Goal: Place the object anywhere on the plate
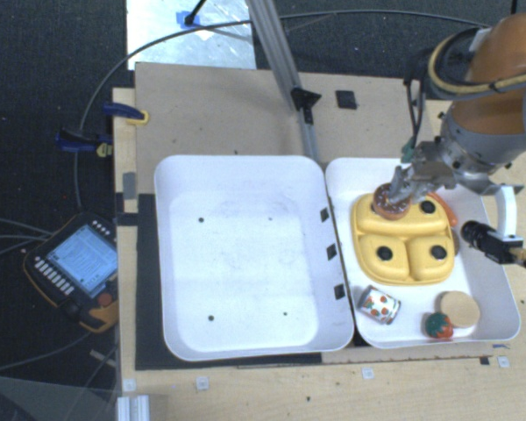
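Three loose items are lying nearest the camera in the right bin (pixel 500 318): a spotted cup (pixel 379 304), a small green piece (pixel 437 324) and a tan disc (pixel 458 306). Beyond them, a brown doughnut-like object (pixel 390 202) is resting on the yellow plate (pixel 403 239), suggesting placement is nearly done. The gripper (pixel 401 185) is sitting right on it, its grip impossible to judge.

The left bin (pixel 241 253) lies open; plate (pixel 403 244), cup (pixel 379 304) and round block (pixel 458 308) crowd the right bin (pixel 500 323).
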Tool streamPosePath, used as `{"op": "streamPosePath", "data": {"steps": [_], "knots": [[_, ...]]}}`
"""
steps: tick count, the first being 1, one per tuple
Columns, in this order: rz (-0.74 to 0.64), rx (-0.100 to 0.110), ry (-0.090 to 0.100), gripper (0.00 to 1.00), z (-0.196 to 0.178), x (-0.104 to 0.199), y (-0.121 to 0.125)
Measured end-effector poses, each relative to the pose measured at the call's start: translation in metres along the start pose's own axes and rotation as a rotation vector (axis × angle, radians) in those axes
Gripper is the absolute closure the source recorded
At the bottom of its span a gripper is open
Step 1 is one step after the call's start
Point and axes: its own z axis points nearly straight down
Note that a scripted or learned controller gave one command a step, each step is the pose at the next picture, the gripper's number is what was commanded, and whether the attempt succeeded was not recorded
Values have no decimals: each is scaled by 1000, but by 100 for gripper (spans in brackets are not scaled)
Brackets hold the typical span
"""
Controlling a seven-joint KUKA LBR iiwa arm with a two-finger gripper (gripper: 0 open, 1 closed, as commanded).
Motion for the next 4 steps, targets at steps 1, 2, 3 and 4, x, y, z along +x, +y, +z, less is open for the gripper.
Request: {"op": "streamPosePath", "data": {"steps": [1, 2, 3, 4], "knots": [[2, -2, -2, 100, 7, 53, 20], [1, 0, 0, 100, 19, 110, 36], [2, 0, 0, 100, 28, 156, 46], [2, 2, 0, 100, 38, 201, 38]]}}
